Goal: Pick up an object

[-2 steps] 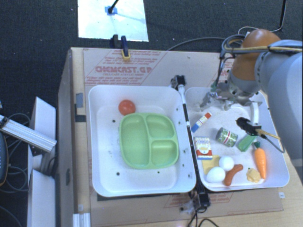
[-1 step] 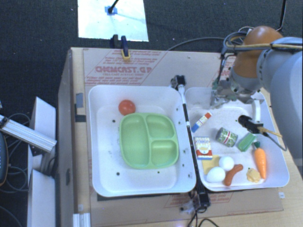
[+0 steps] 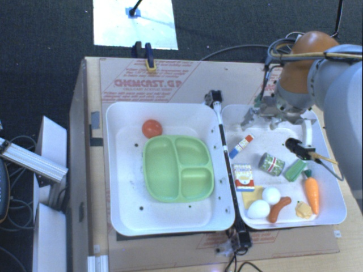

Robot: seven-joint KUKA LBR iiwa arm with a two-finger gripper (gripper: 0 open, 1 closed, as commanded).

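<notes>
A brown bench (image 3: 170,78) printed with red lettering stands on dark carpet and bears two white bins. The left bin (image 3: 122,208) holds one green divided plate (image 3: 177,168) and one red ball (image 3: 152,128) near its far edge. The right bin (image 3: 334,205) holds one carrot (image 3: 312,192), its long axis running far to near with the tip nearward, by the right edge, two white eggs (image 3: 259,208), one sausage (image 3: 279,208) and one green can (image 3: 271,164). The gripper (image 3: 265,117) hangs over that bin's far edge; whether it is open or grasping anything I cannot tell.
</notes>
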